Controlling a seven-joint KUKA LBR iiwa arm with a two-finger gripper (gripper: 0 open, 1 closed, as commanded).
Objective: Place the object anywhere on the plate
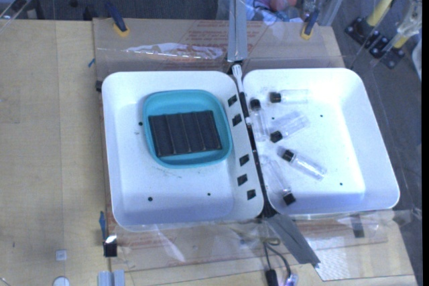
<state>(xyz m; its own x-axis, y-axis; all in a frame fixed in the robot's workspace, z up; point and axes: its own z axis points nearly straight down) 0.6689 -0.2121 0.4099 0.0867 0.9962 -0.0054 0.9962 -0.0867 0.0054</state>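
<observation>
Bench (40,144), two white bins side by side.

Left bin (127,211): one teal plate (151,108), shallow, rounded corners, lying flat. A dark ribbed slab (184,132) covers most of its floor, leaving a teal margin.

Right bin (362,144): a lot of small clear vials with black caps, all lying on their sides in the half nearest the divider, well apart from the plate. Upper vial (288,96); middle vial (289,124); lower vial (303,163); a loose-looking black cap (289,198) near the front wall, possibly with a body attached, since clear walls wash out against white.

Handling, judged: light, rigid, smooth and round, so apt to roll or squirt out of a pinch, and possibly brittle. Best grip is across the body near mid-length, square to its long axis. The lower vial lies most apart from its neighbours.

Task status: nothing placed yet.
</observation>
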